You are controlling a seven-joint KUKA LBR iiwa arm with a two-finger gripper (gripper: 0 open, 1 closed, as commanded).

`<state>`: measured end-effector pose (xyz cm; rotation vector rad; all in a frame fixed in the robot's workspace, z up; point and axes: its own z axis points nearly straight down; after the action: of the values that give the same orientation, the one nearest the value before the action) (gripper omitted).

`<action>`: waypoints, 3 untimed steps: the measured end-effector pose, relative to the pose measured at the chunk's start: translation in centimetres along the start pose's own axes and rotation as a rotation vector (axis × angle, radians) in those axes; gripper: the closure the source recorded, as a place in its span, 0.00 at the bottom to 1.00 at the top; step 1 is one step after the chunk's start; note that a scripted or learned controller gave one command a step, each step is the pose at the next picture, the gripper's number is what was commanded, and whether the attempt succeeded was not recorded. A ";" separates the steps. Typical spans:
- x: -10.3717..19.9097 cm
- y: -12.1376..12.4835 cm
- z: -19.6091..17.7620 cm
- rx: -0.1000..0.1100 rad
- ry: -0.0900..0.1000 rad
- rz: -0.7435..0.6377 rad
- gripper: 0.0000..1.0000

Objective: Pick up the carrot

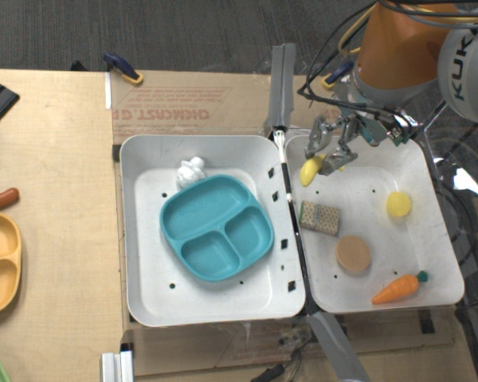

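The carrot (399, 287) lies untouched in the near right corner of the right bin (438, 189), below and to the right of the round tan disc (354, 255). The gripper (331, 151) hangs over the bin's far left corner, just beside a yellow banana-like piece (309, 170); whether it is open cannot be told. The approach is not yet made: the arm must cross the bin diagonally to the carrot.
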<state>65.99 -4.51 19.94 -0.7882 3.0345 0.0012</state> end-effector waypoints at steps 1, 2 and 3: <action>-0.2 0.4 -1.0 0.000 -0.001 -0.326 1.00; 3.6 -6.5 0.4 0.000 0.000 -0.124 1.00; 3.5 -6.2 5.0 -0.003 0.002 -0.398 1.00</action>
<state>65.96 -11.62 14.92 -1.3740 2.8205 0.0023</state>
